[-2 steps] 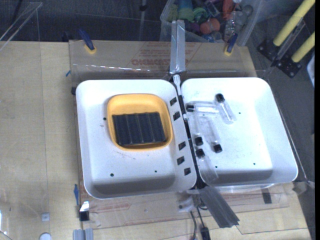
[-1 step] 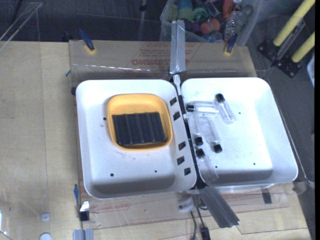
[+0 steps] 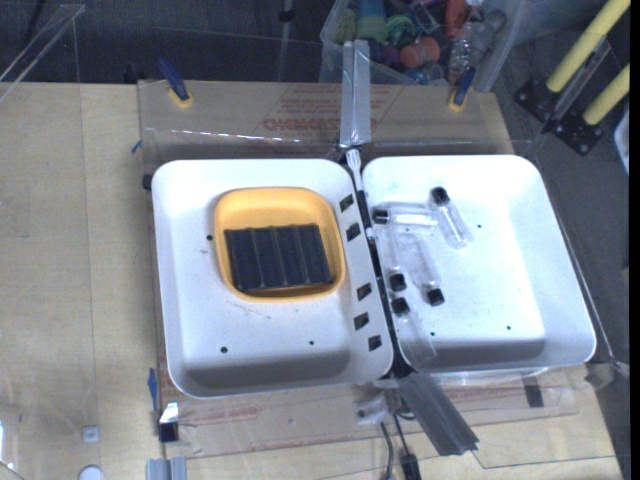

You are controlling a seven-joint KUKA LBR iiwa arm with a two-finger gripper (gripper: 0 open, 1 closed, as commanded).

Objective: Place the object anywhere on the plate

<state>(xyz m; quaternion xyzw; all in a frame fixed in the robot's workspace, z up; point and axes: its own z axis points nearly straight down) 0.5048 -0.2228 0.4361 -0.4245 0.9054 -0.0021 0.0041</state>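
A yellow plate with rounded corners rests in the left white bin. A dark, ribbed rectangular object lies flat on the plate, covering most of its middle and front. In the right white bin, several clear plastic pieces with black caps lie near its left side, close to the divider.
A raised divider with black tabs runs between the two bins. A metal bar stands behind them. A clear box of coloured toys sits at the back, and yellow foam tubes at the top right.
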